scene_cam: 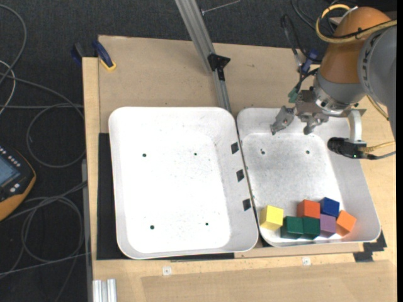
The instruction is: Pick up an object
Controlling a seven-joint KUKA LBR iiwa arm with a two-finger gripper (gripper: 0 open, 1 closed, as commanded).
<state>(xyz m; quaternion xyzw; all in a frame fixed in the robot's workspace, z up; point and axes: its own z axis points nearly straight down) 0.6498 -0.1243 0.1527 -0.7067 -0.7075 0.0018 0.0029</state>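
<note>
In the camera view, the arm (356,49), grey with an orange band, comes in from three o'clock and ends in the gripper (295,124), which hangs over the far end of the right bin (352,175), near that bin's twelve o'clock rim. Its two fingers (279,122) stand spread apart with bare bin floor showing between them; nothing is held.

The blocks sit well apart from the jaws, bunched at the right bin's near edge, toward six o'clock from the gripper. The yellow block (272,216) is the leftmost, just beside the green block (292,226). A second green block (310,226) touches the first. Behind them, toward twelve o'clock, stands the red-orange block (308,207), with the blue block (330,206) at its three o'clock. The purple block (328,223) lies below the blue one, and the orange block (346,221) is the rightmost, close to the bin's wall.

The left bin (126,168) lies at nine o'clock of the right bin, side by side with it. A grey metal pole (201,39) slants across the bench (145,68) from twelve o'clock down to the gap between the bins. A black-and-orange device (11,178) lies on the floor at nine o'clock.
</note>
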